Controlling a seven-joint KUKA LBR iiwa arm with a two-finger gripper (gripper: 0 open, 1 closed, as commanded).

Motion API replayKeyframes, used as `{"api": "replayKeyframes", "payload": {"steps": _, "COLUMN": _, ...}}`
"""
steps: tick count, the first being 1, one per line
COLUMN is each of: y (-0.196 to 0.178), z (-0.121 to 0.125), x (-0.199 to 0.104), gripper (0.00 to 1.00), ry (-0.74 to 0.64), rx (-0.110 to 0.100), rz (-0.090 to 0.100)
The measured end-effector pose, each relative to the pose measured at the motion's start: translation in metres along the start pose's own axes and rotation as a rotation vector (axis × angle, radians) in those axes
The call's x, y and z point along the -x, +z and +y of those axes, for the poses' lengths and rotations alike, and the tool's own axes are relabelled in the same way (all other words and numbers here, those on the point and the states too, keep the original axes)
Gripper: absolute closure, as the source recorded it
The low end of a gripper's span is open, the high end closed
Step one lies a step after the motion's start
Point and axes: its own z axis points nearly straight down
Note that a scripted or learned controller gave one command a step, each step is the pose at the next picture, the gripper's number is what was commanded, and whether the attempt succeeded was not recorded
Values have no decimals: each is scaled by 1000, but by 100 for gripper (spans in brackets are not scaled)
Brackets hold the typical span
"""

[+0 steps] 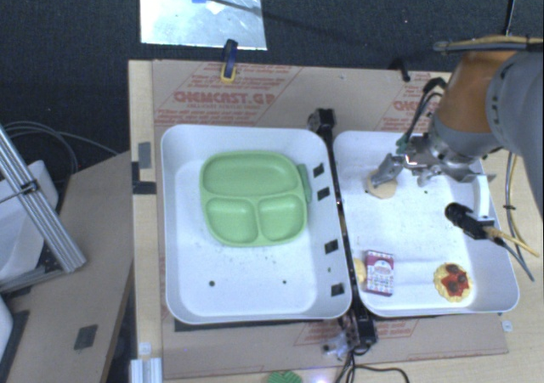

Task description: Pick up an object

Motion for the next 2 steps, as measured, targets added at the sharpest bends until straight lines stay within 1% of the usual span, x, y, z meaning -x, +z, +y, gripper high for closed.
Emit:
{"api": "replayKeyframes", "payload": {"steps": 1, "y": 51, "z": 18, "x": 58, "gripper": 0, "ry": 6, "rx": 0, "rz": -1}}
{"api": "replayKeyframes", "payload": {"steps": 2, "y": 7, "z": 21, "x": 45, "gripper": 0, "ry": 0, "rx": 1, "rz": 0}}
